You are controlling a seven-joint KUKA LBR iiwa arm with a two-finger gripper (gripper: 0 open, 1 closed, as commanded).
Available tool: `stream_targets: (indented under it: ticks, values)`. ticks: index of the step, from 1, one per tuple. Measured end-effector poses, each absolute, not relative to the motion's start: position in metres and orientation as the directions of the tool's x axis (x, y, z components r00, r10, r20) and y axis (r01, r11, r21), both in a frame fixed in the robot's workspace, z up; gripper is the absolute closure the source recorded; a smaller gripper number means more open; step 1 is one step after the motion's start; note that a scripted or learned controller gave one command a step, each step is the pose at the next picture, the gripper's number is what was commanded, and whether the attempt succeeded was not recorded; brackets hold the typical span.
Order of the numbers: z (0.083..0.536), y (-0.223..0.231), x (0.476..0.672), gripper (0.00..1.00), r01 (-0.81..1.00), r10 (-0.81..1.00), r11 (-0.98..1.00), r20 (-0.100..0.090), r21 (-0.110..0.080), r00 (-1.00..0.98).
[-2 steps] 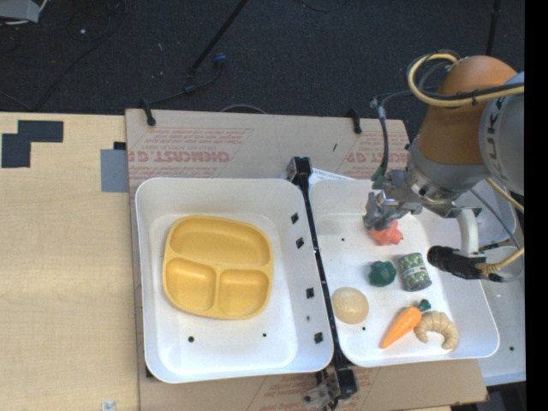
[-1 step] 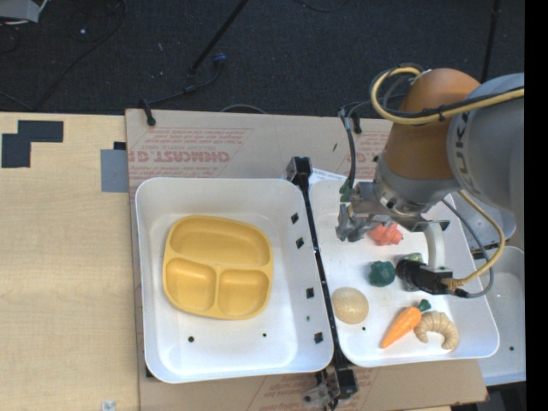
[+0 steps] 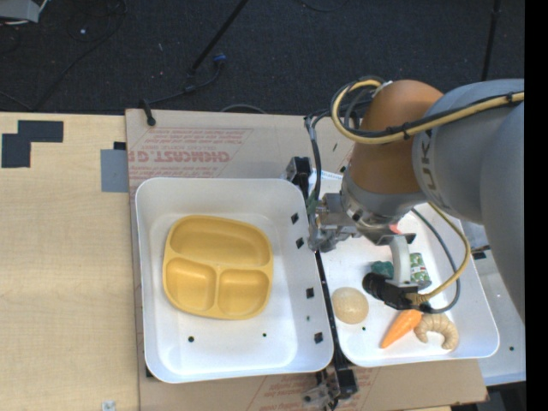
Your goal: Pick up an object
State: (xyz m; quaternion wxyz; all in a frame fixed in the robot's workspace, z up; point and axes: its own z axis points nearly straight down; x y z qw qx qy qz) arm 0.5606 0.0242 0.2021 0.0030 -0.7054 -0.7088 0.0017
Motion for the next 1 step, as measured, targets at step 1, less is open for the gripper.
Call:
stream_targets:
  ticks: [1]
  values:
    - [0.2188,0.0800,0.5532,1.00,1.000,1.000,0.005,0.000,-0.002,-0.005]
